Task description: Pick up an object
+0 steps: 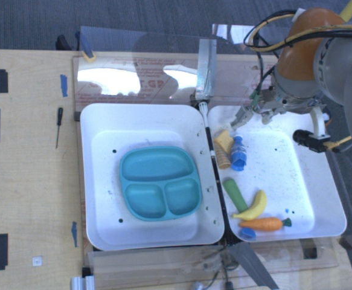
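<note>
The pick has not happened yet, as far as the view shows: every object lies on the floor of the right bin and nothing sits between the fingers. The whole grasp and lift are judged still to do.

The candidates cluster along that bin's left side. A small blue bottle lies just beside a tan block at the far end of the cluster. Nearer the camera a green cucumber-like piece lies at a slant, with a yellow banana just right of it and an orange carrot nearest of all. The left bin holds a teal divided plate.

The arm reaches in from the right, its orange band high at the far right corner. The gripper hangs over the far left corner of the right bin, angled down and to the left, its fingers spread apart with nothing between them. It is near the bottle and block but apart from both, so these look like the likeliest targets.
</note>
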`<act>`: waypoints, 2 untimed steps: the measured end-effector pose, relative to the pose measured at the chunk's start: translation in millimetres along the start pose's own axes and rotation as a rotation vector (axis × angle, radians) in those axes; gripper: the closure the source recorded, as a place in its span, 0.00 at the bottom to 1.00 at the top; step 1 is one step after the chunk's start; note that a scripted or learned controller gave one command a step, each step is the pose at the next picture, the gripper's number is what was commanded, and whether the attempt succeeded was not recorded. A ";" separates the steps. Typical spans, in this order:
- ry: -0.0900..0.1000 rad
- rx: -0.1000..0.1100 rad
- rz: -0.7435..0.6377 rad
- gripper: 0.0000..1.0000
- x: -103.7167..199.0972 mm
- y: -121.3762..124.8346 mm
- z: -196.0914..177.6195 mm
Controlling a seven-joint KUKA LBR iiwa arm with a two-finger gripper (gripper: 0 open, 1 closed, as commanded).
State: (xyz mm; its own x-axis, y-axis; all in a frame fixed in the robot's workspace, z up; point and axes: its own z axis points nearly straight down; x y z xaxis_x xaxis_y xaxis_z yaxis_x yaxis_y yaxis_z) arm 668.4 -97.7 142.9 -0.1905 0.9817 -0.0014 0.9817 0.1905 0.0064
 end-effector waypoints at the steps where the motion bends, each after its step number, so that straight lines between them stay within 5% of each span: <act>1: 0.000 0.006 0.013 0.00 -17.4 -37.8 -2.6; 2: -0.002 0.000 0.185 0.00 -49.0 -49.4 -82.5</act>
State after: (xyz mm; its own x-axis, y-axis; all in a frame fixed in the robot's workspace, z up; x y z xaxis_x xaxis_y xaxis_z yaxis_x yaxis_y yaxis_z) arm 628.6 -155.2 225.1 -0.0063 1.0000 -0.0024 1.0000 0.0064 0.0072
